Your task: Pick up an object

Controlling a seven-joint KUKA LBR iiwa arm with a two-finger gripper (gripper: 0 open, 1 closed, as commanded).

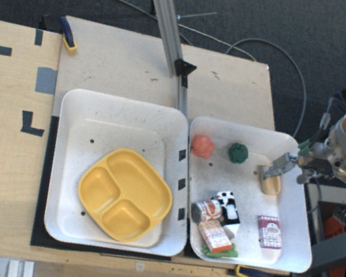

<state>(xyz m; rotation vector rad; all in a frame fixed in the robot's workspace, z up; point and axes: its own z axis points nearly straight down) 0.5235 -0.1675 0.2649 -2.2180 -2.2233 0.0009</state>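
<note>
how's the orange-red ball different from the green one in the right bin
Colour: the orange-red ball is salmon-orange, the green ball is dark green. Size: the orange-red ball looks slightly larger than the green ball. Place: the orange-red ball sits close to the right bin's left wall, while the green ball lies nearer the gripper. Both are roundish, lie loose near the bin's far side and are untouched.

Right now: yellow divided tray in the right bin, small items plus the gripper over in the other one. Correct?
Not quite. The camera view shows the yellow divided tray in the left bin, not the right. The rest holds: the orange ball, green ball, small red box and other small items lie in the right bin, with the gripper over it.
</note>
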